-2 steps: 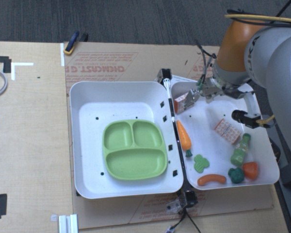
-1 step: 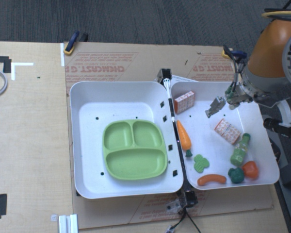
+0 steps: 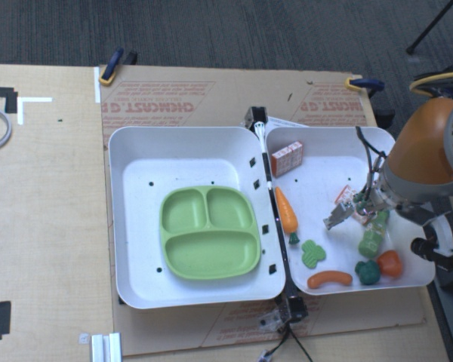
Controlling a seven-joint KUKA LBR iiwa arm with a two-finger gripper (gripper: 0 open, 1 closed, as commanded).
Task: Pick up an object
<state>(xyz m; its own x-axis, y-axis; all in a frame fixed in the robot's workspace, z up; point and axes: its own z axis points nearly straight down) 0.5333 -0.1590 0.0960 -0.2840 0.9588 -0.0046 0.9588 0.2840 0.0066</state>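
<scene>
A: What lies leftmost?
B: A green divided plate [image 3: 210, 232] in the left bin [image 3: 128, 202].
A: And in the right bin [image 3: 317, 145]?
B: Carrot [image 3: 287, 212], sausage [image 3: 330, 279], small box [image 3: 287, 157]; the gripper [image 3: 338, 219] hangs over them, arm [image 3: 426, 145] cropped at right.
A: Its jaws?
B: Too blurred; cannot tell

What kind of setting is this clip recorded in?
Probably a robotics lab bench: two shallow white bins clamped on cardboard, a green divided plastic plate, toy foods like an orange plastic carrot, and grey carpet beyond.
</scene>
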